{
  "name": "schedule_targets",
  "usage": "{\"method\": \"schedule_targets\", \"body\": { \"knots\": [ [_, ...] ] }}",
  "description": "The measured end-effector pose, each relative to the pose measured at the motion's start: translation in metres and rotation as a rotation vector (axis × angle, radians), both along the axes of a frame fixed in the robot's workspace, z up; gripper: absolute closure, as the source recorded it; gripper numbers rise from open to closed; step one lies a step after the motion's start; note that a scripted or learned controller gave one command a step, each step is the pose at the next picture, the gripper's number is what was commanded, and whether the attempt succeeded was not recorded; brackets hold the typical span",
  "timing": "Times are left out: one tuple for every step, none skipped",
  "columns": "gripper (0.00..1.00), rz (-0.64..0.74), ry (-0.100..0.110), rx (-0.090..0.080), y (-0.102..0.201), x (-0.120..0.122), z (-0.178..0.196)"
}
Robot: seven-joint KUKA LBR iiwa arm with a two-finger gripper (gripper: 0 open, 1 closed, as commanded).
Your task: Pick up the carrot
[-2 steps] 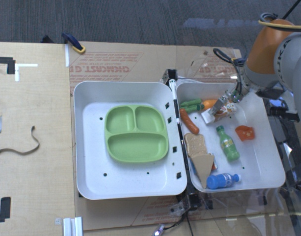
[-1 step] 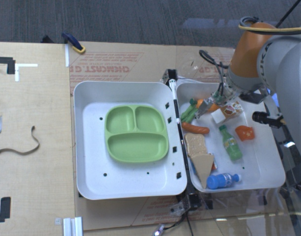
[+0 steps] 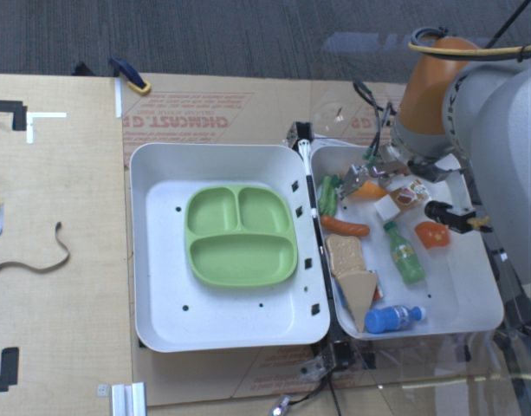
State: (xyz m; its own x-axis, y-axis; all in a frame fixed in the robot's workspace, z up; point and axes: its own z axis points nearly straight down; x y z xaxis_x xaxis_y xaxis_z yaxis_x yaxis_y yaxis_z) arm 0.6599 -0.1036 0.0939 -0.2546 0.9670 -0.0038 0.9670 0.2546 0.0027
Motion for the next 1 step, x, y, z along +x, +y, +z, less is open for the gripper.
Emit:
{"method": "schedule_targets", "body": {
  "knots": [
    [1.00,0.006,0.003,-0.005,-0.0002,-0.0003,0.0099]
  ]
}}
